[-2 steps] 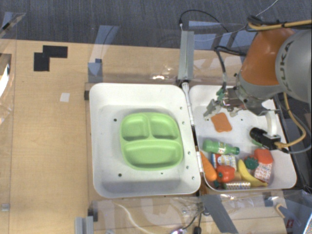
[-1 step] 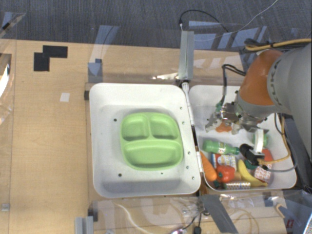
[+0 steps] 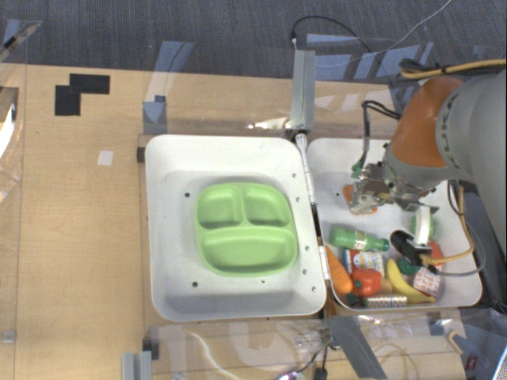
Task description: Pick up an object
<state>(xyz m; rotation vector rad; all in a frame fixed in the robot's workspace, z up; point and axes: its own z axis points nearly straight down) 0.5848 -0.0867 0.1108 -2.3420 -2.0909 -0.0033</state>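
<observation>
The arm hangs over the right bin (image 3: 333, 153), its pincer (image 3: 366, 196) low in the open upper half; I cannot tell how it is set. The toys sit heaped along the near wall: a green bottle (image 3: 358, 240), carrot (image 3: 338, 271), banana (image 3: 408, 282). Better to drop straight on the bottle, clear of the walls. The left bin (image 3: 170, 212) holds a green tray (image 3: 245, 228).

bench (image 3: 71, 236): light wood top | two white bins side by side: left bin (image 3: 166, 212), right bin (image 3: 333, 161) (rims touching) | black L-shaped marker (image 3: 79, 92) far-left corner
</observation>
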